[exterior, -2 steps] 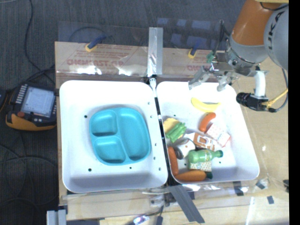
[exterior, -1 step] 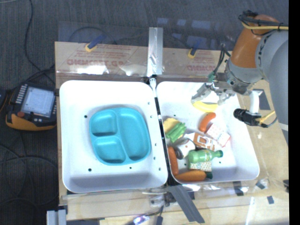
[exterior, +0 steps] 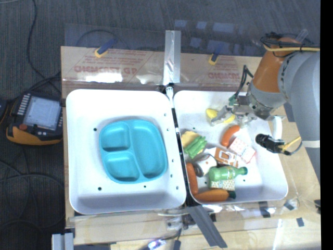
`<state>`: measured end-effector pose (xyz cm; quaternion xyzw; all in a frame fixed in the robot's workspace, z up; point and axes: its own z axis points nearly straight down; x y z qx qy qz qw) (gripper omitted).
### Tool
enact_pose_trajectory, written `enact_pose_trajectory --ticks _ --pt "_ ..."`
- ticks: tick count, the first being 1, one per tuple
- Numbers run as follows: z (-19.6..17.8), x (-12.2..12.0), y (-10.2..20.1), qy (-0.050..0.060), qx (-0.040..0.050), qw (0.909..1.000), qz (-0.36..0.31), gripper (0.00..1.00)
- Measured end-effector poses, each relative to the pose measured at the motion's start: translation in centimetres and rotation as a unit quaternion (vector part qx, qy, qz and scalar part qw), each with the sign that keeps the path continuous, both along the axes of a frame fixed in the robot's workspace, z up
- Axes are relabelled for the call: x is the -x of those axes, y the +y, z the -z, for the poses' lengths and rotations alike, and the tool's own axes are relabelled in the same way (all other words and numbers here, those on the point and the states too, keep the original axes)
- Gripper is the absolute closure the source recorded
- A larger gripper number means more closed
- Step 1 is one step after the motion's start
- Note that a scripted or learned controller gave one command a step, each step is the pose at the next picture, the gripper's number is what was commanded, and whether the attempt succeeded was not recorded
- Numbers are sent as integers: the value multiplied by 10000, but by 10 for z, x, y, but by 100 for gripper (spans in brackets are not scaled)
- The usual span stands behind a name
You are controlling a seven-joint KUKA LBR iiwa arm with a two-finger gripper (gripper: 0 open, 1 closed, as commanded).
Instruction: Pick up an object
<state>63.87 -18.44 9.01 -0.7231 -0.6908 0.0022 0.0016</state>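
Grey arm's two-finger gripper low in the right white bin.
Finger spread unclear; small yellow plastic piece just left, orange rounded toy just below.

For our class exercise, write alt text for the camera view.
A grey robot arm lowers its claw over a yellow toy in the right bin of toy food. The left bin holds a blue divided tray.

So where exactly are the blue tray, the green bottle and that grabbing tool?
blue tray [exterior: 156,155]: camera view, on the floor of its large right compartment.
green bottle [exterior: 223,174]: camera view, on the middle of its body.
tool [exterior: 235,110]: camera view, at its tip over the right bin.
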Motion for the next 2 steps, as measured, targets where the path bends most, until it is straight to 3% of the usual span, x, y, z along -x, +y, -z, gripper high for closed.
enact_pose_trajectory --ticks 1,2 --pt "1 32 -4 -82 25 9995 295 0" --pt "-7 30 -2 -76 7 9996 283 100"
